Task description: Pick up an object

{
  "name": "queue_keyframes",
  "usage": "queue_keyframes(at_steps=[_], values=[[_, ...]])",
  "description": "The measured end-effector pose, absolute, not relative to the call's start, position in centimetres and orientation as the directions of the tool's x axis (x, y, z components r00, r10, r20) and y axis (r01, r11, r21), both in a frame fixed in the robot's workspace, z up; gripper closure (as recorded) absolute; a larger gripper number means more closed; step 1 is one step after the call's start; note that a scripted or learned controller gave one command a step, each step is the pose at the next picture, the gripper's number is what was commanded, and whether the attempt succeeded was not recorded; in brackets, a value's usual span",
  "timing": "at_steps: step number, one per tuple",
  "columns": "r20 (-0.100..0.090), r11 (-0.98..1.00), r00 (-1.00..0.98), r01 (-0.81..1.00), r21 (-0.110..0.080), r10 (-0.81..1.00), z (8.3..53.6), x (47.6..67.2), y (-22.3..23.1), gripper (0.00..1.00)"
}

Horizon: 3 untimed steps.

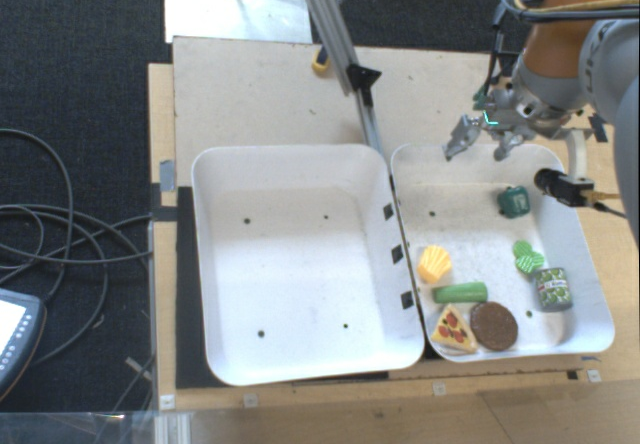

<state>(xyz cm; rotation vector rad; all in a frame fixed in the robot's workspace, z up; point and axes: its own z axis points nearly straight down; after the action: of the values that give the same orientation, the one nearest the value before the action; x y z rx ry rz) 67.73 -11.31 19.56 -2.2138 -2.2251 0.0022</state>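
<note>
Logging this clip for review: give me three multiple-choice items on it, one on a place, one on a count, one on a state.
1. Which bin holds the toys?
A. the left bin
B. the right bin
C. both

2. How many pizza slices lie there?
A. one
B. two
C. three

3. The gripper's jaws are:
A. spread with nothing between them
B. shut on the can
C. shut on the cookie

Answers:
1 B: all toys lie in the right bin.
2 A: one pizza slice lies beside the cookie.
3 A: the gripper hangs above the bin's far edge, apart from the can.
</note>
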Motion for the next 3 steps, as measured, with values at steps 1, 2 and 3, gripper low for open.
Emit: queue_keyframes(at_steps=[1,2,3], values=[[-0.001,0.007,-0.007,1.0,0.001,1.0,19.9,67.8,-11.3,0.0],[0.001,0.007,-0.007,1.0,-0.002,1.0,14.8,67.8,-10.2,0.0],[0.0,0.007,-0.007,1.0,-0.002,1.0,9.6,67.8,-10.2,0.0]])
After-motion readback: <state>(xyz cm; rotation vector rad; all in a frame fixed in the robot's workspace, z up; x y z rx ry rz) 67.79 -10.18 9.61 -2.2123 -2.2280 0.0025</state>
